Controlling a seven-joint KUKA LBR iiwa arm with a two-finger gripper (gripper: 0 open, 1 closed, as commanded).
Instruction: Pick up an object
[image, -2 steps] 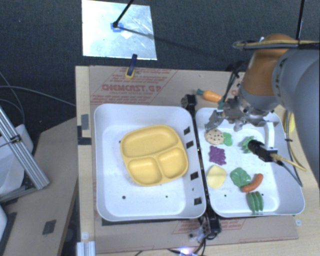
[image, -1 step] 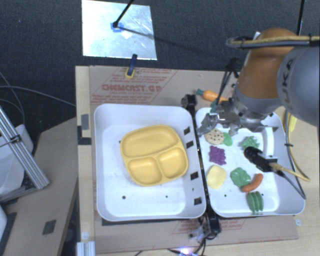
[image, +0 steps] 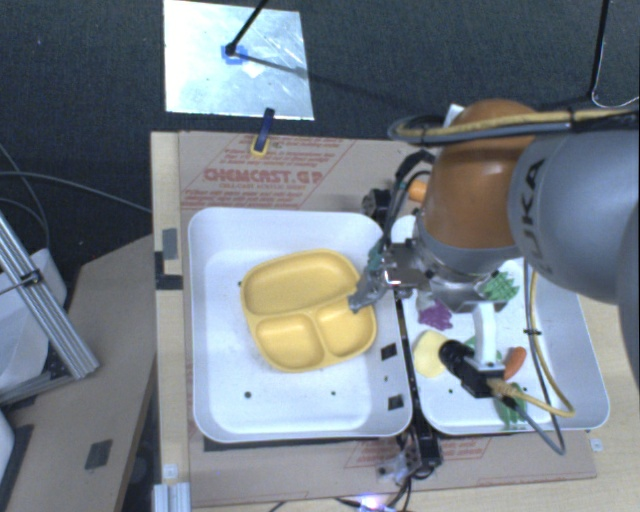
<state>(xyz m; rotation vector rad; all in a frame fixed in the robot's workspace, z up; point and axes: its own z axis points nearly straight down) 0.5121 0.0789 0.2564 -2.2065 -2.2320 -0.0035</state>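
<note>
With the yellow divided plate (image: 303, 309) lying mid-left bin (image: 215, 400), the tool (image: 365, 293) sits at its three o'clock rim, seemingly closing in; whether it grips cannot be told, so a lift would test it.

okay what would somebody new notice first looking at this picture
A yellow three-compartment plastic plate lying in the left white bin. The big grey arm with its orange band looms over the right white bin, its gripper at the plate's right rim.
</note>
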